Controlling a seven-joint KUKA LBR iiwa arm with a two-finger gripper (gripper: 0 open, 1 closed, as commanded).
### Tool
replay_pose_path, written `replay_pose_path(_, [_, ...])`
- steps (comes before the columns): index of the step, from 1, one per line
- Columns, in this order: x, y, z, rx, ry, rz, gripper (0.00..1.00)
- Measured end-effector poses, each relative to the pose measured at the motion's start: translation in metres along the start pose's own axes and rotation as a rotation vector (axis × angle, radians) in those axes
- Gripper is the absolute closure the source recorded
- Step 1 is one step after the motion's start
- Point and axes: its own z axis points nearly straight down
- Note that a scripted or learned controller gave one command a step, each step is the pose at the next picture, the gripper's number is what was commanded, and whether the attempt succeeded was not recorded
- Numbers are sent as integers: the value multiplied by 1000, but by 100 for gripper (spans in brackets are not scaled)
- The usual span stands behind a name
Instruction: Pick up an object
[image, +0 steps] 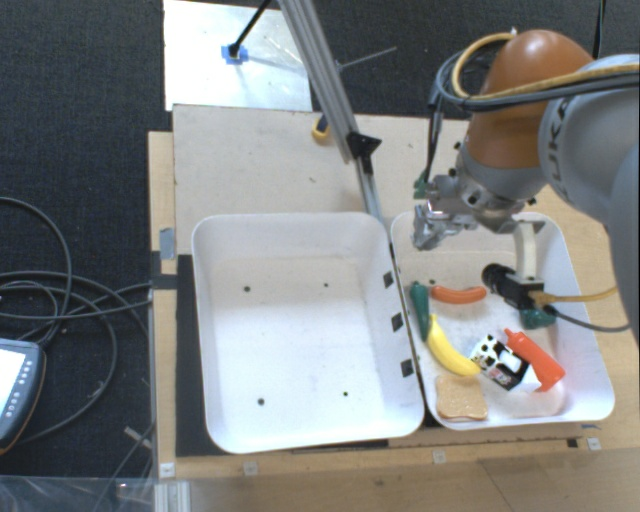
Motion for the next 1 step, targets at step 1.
replay_pose_path(1, [49,7,-4,-2,-1,1,100])
